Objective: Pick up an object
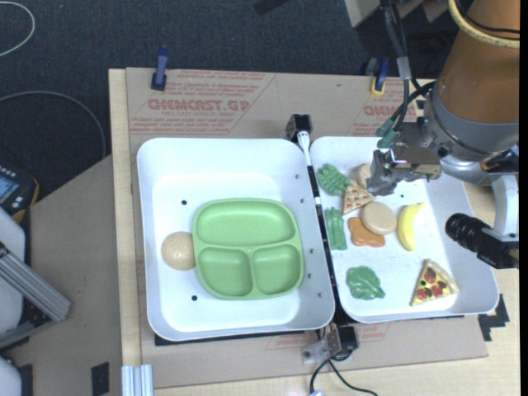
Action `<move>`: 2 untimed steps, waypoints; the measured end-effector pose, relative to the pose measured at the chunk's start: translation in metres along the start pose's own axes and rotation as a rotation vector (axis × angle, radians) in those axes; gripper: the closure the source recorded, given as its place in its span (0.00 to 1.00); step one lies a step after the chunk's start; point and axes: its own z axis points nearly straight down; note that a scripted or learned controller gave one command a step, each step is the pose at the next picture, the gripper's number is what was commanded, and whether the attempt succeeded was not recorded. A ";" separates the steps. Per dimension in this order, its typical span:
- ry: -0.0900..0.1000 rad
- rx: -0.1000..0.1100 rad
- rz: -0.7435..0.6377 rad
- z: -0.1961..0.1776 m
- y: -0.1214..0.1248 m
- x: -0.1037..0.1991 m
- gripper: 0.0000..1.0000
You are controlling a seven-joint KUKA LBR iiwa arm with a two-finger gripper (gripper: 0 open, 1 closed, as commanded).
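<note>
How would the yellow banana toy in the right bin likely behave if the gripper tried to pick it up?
The banana looks smooth and glossy, so it may slip between fingers. Its curved, rounded shape suggests it could rock or roll if nudged. It seems a rigid toy, probably light for its size.

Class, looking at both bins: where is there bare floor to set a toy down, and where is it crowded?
Left bin: bare floor above the green tray, along the back wall, and a strip in front of it. The bun sits on the tray's left. Right bin: a bare patch between the banana and pizza slice. Crowded under the pincer.
</note>
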 end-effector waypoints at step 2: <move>0.000 0.020 -0.007 0.081 0.002 0.028 1.00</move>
